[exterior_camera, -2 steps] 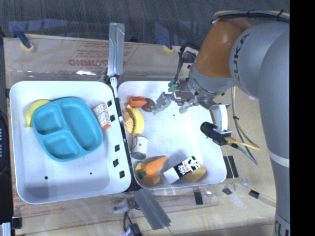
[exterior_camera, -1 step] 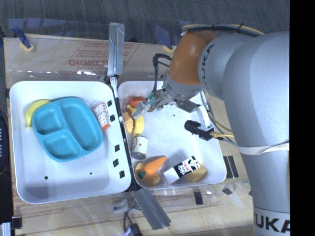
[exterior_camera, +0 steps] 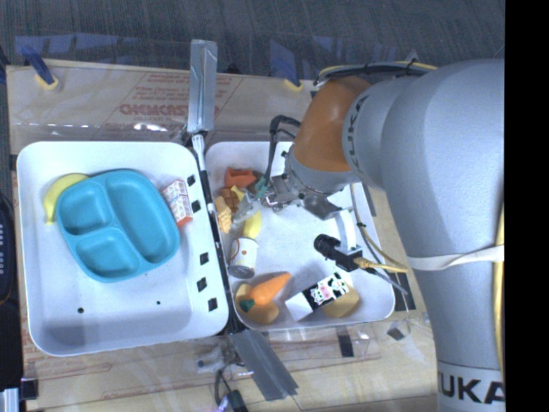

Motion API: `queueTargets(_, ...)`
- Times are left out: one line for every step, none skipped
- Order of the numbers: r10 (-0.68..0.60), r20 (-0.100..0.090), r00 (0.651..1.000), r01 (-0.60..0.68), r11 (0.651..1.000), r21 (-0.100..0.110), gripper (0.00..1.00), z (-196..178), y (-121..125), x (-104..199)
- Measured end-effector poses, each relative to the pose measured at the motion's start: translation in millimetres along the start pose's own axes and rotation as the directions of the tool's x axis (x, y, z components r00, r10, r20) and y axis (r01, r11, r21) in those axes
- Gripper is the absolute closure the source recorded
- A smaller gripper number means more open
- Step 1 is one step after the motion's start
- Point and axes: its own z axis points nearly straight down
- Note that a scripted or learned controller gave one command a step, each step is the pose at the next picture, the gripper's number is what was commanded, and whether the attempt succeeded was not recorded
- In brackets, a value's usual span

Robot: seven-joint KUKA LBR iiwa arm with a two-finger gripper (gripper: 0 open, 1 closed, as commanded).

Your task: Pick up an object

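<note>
Arm reaching into right bin (exterior_camera: 377,303) | end effector (exterior_camera: 257,197) over clutter | finger state unclear

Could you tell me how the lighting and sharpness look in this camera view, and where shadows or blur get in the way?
Camera view: light is soft and even, with no harsh glare on the left bin; the blue tray is fairly crisp; the arm looms large and slightly soft near the lens, shading the right bin; the gripper area is cluttered and hard to resolve.
</note>
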Motion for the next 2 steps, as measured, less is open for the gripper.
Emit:
queueTargets(-0.005,0.0,1.0,0.005,1.0,0.002,1.0,-9,0,0)
queueTargets(0.005,0.001,1.0,-0.005,1.0,-0.011,1.0,-105,57,65)
